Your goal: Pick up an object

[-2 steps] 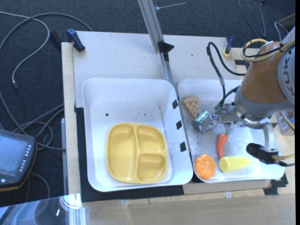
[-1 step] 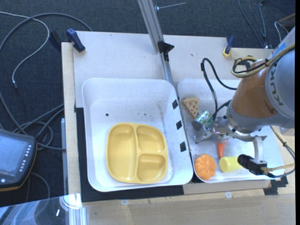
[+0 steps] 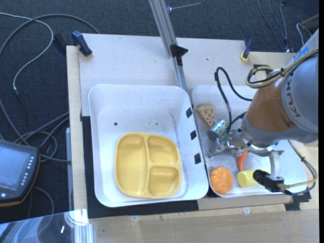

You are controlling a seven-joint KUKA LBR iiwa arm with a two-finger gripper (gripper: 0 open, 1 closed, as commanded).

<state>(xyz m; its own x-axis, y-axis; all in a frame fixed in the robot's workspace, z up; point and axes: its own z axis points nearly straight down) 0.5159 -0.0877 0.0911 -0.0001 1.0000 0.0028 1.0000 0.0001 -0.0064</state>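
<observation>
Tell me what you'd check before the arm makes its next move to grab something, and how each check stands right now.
1. Gripper over the right bin: ok.
2. Something within reach: ok, the green can lies beside it.
3. Something between the fingers: cannot tell.
4. Nearby things apart from the gripper: ok, waffle piece, orange fruit, yellow block.
5. Yellow divided plate in the left bin out of the way: ok.

Two bins side by side — the left bin point(image 3: 101, 100) carries a divided tray point(image 3: 148, 164) toward six o'clock. In the right bin point(image 3: 202, 92), a wedge point(image 3: 206, 114) at twelve, a can point(image 3: 219, 129) just below it (tilted), a round fruit point(image 3: 221, 180) at six — a cylinder point(image 3: 246, 178) beside it at three.
</observation>
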